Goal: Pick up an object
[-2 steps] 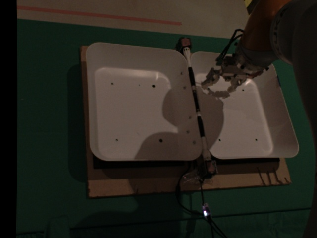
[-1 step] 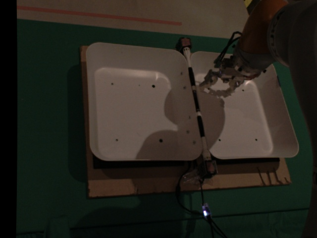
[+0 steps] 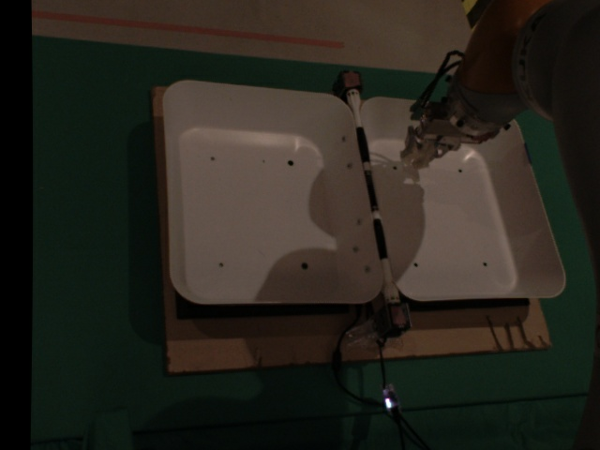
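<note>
**Desk:** Where is your gripper?

**Bench:** Your grey arm with the orange band [image 3: 497, 45] hangs its two-finger gripper [image 3: 420, 150] low over the right shallow white plastic bin [image 3: 487, 251], at the far corner beside the black-and-white divider rod [image 3: 370, 190].

**Desk:** Holding anything?

**Bench:** You cannot tell in this gloom, nor how wide it stands. The object is too dim to place or describe, so its weight and best hold are guesswork.
</note>
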`<state>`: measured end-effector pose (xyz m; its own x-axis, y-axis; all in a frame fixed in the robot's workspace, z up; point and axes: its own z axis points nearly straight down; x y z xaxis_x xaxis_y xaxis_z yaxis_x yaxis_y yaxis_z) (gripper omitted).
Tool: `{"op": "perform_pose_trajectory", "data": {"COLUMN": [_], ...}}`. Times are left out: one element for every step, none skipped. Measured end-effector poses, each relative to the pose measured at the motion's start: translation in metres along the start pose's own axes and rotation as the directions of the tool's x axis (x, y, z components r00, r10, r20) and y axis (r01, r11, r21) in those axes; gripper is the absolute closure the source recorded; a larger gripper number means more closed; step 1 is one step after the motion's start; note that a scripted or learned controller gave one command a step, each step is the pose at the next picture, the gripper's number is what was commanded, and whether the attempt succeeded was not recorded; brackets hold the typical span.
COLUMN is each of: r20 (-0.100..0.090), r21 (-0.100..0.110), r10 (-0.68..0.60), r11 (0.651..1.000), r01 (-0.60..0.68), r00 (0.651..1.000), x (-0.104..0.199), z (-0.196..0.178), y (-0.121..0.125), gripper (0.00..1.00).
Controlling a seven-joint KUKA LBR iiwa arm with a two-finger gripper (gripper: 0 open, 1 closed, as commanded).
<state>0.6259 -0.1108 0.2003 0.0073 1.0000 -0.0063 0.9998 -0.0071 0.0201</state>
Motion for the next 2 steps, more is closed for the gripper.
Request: {"op": "perform_pose_trajectory", "data": {"r20": [-0.003,-0.003], "r21": [0.009,0.007], "r10": [-0.003,-0.004], "r11": [1.0,1.0], "r01": [0.003,0.004], "r00": [1.0,1.0], "x": [-0.009,-0.012], "z": [-0.059,-0.127], "y": [-0.003,-0.002], "gripper": [1.0,1.0]}}
